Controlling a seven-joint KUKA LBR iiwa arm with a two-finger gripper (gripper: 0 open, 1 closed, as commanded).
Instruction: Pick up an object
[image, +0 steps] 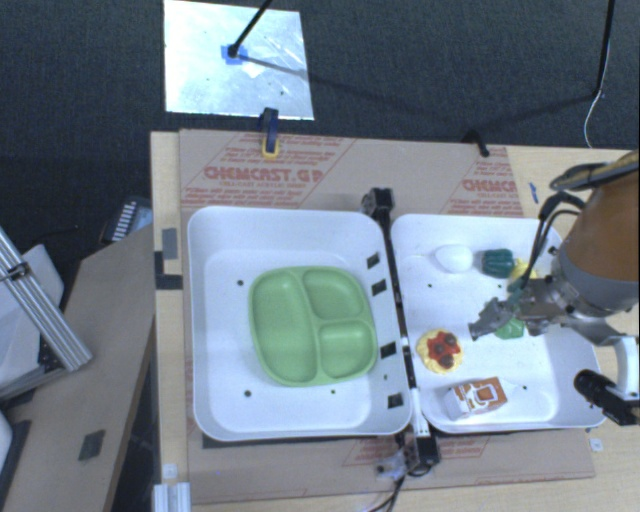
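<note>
Camera view: in the left bin (215, 300) lies a green tray (310, 325) with three parts, flat in the middle, nothing in it. The right bin (420, 235) holds the small toys: a white egg shape (453, 258) and a dark green thing (497, 263) at the back, a red and yellow toy (441, 349) near the middle wall, and a little orange and white box (477, 396) in front. The gripper (490, 322) hangs low by a green lump (512, 328), likely going for it. I cannot tell how its grip stands.
</note>
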